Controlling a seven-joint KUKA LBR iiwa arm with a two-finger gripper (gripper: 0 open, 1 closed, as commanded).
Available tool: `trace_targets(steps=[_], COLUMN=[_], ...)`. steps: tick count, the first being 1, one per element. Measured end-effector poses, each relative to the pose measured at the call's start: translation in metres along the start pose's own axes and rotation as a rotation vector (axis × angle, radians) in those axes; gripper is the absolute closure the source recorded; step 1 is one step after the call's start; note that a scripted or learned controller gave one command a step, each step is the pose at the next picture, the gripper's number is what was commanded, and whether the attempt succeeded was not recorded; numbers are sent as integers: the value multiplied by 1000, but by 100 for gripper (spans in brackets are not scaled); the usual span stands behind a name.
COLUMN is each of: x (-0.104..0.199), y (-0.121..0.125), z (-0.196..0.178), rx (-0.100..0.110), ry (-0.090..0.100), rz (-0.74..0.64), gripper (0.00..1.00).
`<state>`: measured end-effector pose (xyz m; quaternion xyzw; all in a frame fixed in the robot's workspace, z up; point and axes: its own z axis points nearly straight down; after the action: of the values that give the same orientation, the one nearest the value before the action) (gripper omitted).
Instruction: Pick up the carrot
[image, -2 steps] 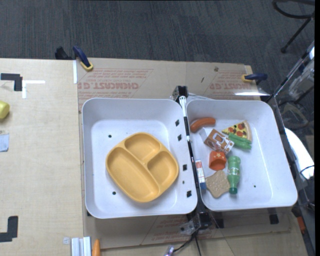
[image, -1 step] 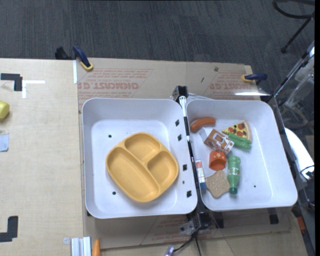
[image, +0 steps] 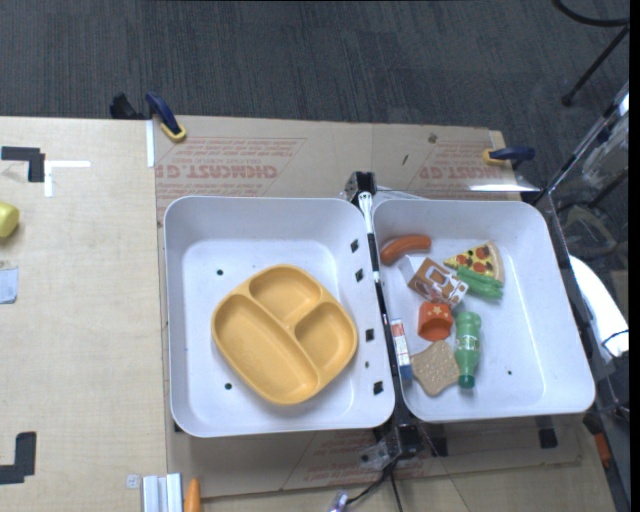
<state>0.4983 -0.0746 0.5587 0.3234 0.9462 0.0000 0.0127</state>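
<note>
- Bright, even light falls from overhead; the white bins (image: 270, 225) read clean, close to overexposed on their rims.
- Shadows are soft and short, gathering under the yellow divided plate (image: 285, 333).
- The dark floor (image: 300, 50) at the far side looks grainy.
- Detail is slightly soft throughout; small toys in the right bin blur together.

Divided plate (image: 285, 333) in the left bin (image: 190, 300) — food toys (image: 450, 315) in the right bin (image: 545, 330).

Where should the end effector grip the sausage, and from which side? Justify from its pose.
Grip the sausage mid-length, probably straight down from above, closing across its narrow width. It lies flat, running left-right in view, with bare floor along both long sides, while its left end sits near the bin wall.
</note>
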Motion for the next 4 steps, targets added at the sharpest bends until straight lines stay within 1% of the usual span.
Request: trace_targets(steps=[1, 2, 3, 4], x=[0, 74, 114, 165], y=[0, 65, 116, 194], z=[0, 15, 15, 108], rx=[0, 6, 6, 11], ry=[0, 20, 20, 22], rz=[0, 39, 152, 144], gripper=[0, 0, 0, 0])
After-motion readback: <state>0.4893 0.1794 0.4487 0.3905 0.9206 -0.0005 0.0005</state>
